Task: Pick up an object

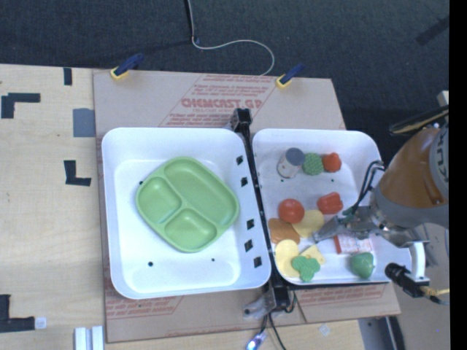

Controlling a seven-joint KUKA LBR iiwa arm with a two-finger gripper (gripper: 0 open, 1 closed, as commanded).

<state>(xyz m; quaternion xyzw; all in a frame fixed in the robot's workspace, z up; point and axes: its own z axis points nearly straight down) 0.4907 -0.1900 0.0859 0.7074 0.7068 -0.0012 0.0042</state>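
A cardboard-covered bench (219,97) on dark carpet carries two shallow white bins. The right bin (365,146) holds small toy foods: a red round piece (291,210), a red block (330,203), a yellow piece (286,254), a green floret (307,268). The gripper (326,230) sits low among them, apparently beside the red block; finger state cannot be determined. The left bin (117,195) holds a green compartment plate (187,204).

Even, fairly bright overhead light washes the white bins (117,195) slightly pale, shadows stay soft, and the whole frame looks mildly blurred.
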